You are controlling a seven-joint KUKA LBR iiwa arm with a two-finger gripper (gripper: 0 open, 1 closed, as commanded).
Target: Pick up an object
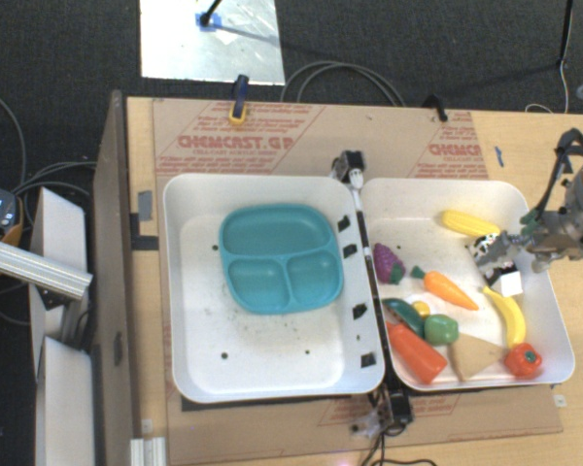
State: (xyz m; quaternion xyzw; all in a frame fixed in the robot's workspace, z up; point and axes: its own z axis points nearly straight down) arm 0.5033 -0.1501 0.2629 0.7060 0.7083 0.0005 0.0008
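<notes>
End effector (497, 260) low over the right bin (534, 207), toward its right side; arm enters from the right. Whether it is released or clenched: cannot tell, the tip is a dark-and-white blur.

Nearest candidate: banana (508, 315), just near-side of the tip, long axis running far-to-near with a curve. Corn cob (469, 223) lies just far-left of it, axis left-right. Small carrot (451, 289) sits to the left. Tomato (524, 359), wedge (474, 357) and big carrot (415, 350) along the near wall.

Left bin holds a teal divided plate (282, 258).

Judgement: nothing visibly gripped; banana is the shortest reach.
</notes>
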